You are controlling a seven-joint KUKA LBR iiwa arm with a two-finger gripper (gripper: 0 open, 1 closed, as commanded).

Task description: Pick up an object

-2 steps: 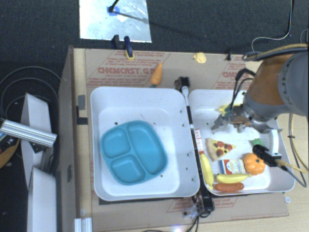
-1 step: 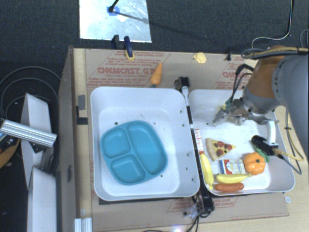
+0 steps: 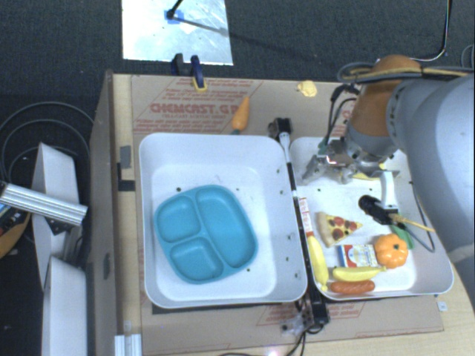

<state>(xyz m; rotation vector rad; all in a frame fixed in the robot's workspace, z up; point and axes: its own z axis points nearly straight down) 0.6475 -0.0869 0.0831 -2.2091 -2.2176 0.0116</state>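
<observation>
Pizza slice (image 3: pixel 338 227), a flat toy wedge with a tan crust and red dots on a yellow top, lies on the floor of the right bin (image 3: pixel 438 277), about midway along it. Its long axis runs across the bin, crust end toward the left wall and tip pointing right, toward a black, glossy lump (image 3: pixel 373 207) that sits just beyond the tip. A white, smooth handle-like piece (image 3: pixel 387 186) stands near that lump on its far side. Nearer to me, just beside the slice, there's a small white carton (image 3: pixel 356 255) with red and blue print, touching a round orange fruit (image 3: pixel 391 250) with a green stem. A yellow banana (image 3: pixel 317 259) lies lengthwise along the left wall, a second yellow curved piece (image 3: pixel 355 274) lies crosswise under the carton, and a reddish sausage (image 3: pixel 350 287) lies along the near wall.

The gripper (image 3: pixel 326 167) is low over the far end of the same bin, apart from the slice; from where I stand I cannot tell whether it is open or closed.

The left bin (image 3: pixel 171 154) holds a blue plastic divided plate (image 3: pixel 204 232). An orange carrot (image 3: pixel 240 114) lies on the cardboard beyond it
</observation>
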